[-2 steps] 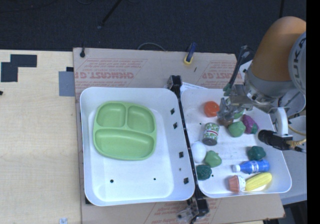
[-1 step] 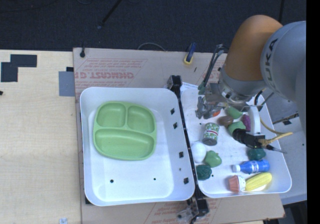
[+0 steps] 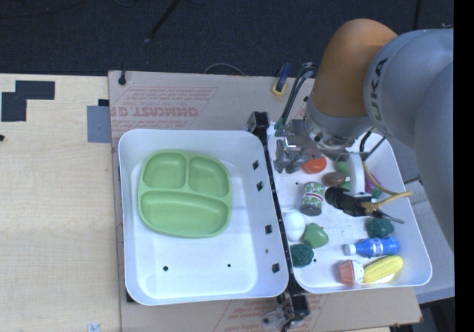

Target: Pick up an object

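My gripper (image 3: 286,158) hangs low over the far left corner of the right bin (image 3: 415,249), close to the wall between the two bins. A red-orange object (image 3: 315,164) lies just to its right, apart from it. A small patterned can (image 3: 312,197) stands a little nearer the front. Below that are a white egg-shaped thing (image 3: 295,225) and two green toys (image 3: 316,235) (image 3: 301,254). Nothing shows between the gripper and the bin floor.
The left bin (image 3: 148,264) holds a green divided plate (image 3: 185,193). At the right bin's front right lie a dark green toy (image 3: 380,227), a blue bottle (image 3: 374,247), a yellow corn cob (image 3: 384,269) and an orange piece (image 3: 346,272). My arm covers the bin's far right.
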`<state>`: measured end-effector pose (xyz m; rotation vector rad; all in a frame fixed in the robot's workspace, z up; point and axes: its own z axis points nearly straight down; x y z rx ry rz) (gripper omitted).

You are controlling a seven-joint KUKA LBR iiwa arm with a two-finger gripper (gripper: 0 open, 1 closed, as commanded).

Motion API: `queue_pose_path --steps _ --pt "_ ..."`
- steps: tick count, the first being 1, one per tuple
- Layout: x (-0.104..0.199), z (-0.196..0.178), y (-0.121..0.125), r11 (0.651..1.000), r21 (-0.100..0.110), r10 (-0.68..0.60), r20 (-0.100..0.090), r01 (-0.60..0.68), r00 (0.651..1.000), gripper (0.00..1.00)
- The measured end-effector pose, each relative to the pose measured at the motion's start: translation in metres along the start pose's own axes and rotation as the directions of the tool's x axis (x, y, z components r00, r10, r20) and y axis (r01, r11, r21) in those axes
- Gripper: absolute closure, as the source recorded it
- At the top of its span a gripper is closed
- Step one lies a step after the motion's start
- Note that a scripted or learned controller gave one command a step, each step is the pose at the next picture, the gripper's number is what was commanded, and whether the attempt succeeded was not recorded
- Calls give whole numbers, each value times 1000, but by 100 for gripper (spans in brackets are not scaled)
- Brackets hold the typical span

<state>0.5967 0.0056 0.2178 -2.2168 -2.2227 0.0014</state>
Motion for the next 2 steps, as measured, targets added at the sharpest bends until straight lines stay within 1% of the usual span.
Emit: queue_pose_path --steps 1,2 --pt "-1 -4 4 1000 0 0 1 0 1000 100" --pt "1 -3 2 1000 1 1 1 -1 1000 100"
